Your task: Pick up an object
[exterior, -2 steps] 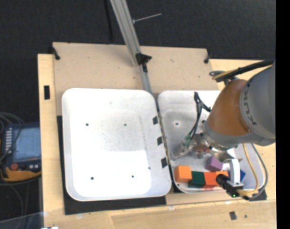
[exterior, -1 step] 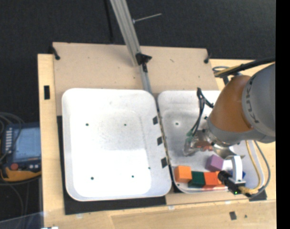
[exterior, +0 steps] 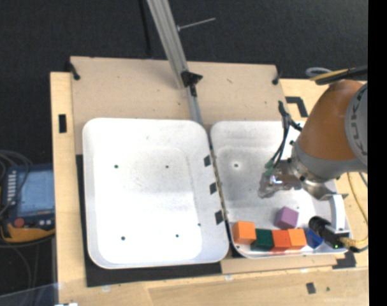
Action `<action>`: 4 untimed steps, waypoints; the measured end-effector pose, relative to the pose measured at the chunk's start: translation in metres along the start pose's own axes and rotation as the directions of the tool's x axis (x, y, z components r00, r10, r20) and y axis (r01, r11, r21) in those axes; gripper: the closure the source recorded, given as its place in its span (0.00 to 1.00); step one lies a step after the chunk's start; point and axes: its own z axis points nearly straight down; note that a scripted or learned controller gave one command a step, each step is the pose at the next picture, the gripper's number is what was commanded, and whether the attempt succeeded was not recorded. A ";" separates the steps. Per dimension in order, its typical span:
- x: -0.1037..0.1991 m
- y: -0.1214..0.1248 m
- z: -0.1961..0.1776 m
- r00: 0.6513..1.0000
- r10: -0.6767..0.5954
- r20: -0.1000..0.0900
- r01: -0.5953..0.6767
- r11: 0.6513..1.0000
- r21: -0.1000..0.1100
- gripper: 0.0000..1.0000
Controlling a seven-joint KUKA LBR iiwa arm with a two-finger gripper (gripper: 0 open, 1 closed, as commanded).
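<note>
Gripper (exterior: 270,187): low in the right bin (exterior: 244,145) — too blurred to tell what its tips do, or whether they touch anything.
Arm (exterior: 330,132): cut off at the right, hiding the bin's far corner.
Purple block (exterior: 286,218): just below the gripper, apart from it.
Front row: orange block (exterior: 245,232), green block (exterior: 264,239), more orange, blue — along the near wall.

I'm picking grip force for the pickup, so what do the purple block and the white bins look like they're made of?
The small purple block looks like painted wood or matte plastic: flat even colour, crisp edges, no shine. I can't tell which. The two shallow white bins look like moulded plastic: smooth, rounded corners, soft sheen, grey scuffing.
</note>
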 end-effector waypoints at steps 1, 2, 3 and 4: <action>0.002 0.012 -0.053 1.000 -0.006 -0.001 0.006 1.000 0.001 1.00; 0.001 0.014 -0.106 1.000 -0.006 -0.001 0.006 1.000 0.001 1.00; 0.056 0.009 -0.103 1.000 -0.009 -0.003 0.009 1.000 0.007 1.00; 0.102 -0.001 -0.096 1.000 -0.009 -0.002 0.009 1.000 0.007 1.00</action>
